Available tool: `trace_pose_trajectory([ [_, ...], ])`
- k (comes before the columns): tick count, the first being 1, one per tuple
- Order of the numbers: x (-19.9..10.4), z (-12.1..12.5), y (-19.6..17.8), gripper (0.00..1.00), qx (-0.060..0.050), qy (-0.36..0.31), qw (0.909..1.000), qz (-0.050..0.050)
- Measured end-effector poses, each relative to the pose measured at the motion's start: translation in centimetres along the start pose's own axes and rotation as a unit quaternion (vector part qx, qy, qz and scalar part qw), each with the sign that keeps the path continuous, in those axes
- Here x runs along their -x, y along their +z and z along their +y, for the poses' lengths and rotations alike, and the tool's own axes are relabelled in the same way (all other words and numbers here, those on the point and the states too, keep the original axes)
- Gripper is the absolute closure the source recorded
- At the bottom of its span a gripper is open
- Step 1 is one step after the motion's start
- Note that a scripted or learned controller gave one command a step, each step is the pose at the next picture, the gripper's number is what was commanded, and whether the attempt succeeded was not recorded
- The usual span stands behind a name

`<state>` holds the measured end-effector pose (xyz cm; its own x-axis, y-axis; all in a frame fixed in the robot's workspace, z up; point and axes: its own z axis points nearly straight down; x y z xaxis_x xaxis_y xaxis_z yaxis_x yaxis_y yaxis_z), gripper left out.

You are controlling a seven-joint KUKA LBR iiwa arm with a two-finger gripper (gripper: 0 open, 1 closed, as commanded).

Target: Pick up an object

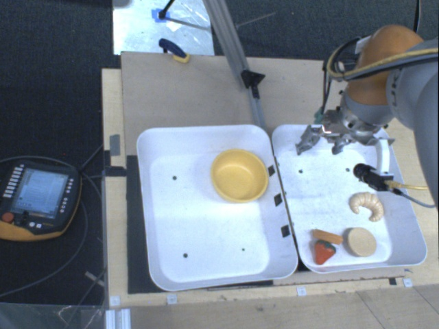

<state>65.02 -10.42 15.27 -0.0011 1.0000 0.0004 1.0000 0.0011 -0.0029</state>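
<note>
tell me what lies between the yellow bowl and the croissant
No object. In the camera view, only the two bins' adjoining rims and bare white floor of the right bin separate the yellow bowl from the croissant.

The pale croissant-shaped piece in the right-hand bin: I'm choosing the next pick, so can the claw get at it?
Probably yes. The claw hangs open over the far end of the same white bin, and the pale croissant-shaped piece lies uncovered, apart from the round tan disc beside it.
</note>
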Motion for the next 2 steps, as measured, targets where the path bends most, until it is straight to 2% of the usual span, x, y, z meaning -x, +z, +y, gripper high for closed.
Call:
trace_pose_trajectory([
  [1, 0.3, -0.3, 4.3, 0.0, 0.0, 0.001, 1.0, 0.0],
  [2, 0.3, -0.2, 3.0, 1.0, 0.003, 0.0, 1.0, 0.0],
])
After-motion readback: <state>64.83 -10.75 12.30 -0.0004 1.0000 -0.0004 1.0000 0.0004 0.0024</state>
